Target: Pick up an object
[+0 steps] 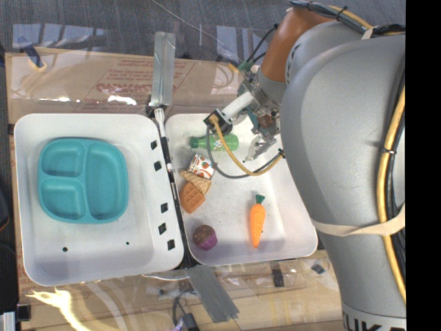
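My hand [260, 138] hovers in the right bin [289, 243] beside the green bottle [215, 142], whether parted or together I cannot tell, and nothing is lifted yet: carrot [256, 223], waffle cone [193, 191] and plum [204, 237] lie untouched.
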Controlling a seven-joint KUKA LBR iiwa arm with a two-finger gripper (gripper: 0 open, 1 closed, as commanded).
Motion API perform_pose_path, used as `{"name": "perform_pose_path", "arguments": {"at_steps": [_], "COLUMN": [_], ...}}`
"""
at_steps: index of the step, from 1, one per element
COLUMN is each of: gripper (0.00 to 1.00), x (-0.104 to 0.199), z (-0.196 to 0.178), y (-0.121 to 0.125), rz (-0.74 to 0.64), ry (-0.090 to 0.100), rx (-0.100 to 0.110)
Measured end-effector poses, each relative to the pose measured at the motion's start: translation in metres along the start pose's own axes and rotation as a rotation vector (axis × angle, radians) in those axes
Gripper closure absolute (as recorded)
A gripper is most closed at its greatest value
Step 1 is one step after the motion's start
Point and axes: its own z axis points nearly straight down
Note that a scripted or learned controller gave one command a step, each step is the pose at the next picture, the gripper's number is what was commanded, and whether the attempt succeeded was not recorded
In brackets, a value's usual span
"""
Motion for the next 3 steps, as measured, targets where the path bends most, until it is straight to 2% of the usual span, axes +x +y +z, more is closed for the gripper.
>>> {"name": "perform_pose_path", "arguments": {"at_steps": [1,2,3], "gripper": [0.00,0.00,0.00], "x": [-0.006,-0.020,-0.033], "z": [-0.059,-0.065,-0.087], "y": [0.024,0.056,0.091], "rz": [0.064,0.106,0.188], "ry": [0.008,0.006,0.006], "rx": [-0.005,-0.004,-0.004]}}
